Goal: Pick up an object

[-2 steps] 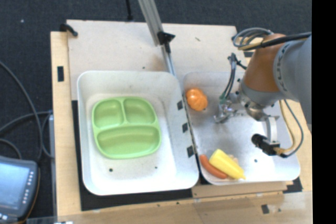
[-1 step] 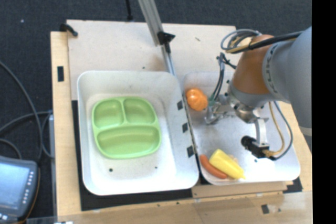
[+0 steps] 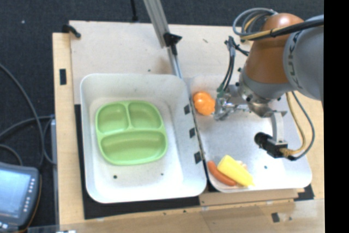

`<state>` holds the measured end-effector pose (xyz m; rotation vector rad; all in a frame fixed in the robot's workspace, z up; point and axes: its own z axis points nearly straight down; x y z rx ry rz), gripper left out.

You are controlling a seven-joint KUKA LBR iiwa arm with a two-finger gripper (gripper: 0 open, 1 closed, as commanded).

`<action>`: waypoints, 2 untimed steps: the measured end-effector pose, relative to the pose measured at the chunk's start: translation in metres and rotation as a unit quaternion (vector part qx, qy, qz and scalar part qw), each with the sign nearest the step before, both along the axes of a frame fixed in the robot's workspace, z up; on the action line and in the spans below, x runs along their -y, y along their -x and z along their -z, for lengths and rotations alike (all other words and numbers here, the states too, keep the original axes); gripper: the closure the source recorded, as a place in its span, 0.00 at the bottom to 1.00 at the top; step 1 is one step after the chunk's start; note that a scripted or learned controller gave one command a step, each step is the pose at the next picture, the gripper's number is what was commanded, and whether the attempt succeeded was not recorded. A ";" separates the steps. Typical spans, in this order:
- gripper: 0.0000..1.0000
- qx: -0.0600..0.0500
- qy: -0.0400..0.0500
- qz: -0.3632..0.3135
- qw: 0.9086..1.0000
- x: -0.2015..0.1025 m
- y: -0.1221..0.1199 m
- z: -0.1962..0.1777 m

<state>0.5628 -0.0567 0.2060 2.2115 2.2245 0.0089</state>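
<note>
Orange ball [image 3: 203,102]: round, so you find no long axis; it sits at the far left edge of the right bin [image 3: 283,174], against the divide. Pincer [image 3: 221,109]: just beside the ball on its right; you cannot tell how wide it stands or whether it touches the ball. Yellow piece [image 3: 235,170]: long axis slanting, near corner of the same bin, partly over an orange carrot-like piece [image 3: 217,173]. Green divided tray [image 3: 131,132]: left bin [image 3: 92,95]. Tabletop [image 3: 109,46]: pale board on dark carpet.
</note>
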 end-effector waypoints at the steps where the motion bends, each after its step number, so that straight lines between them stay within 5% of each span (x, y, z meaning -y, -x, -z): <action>1: 1.00 -0.002 0.000 0.002 1.000 0.003 0.000 -0.006; 2: 0.00 -0.002 0.000 0.003 1.000 0.003 0.000 -0.005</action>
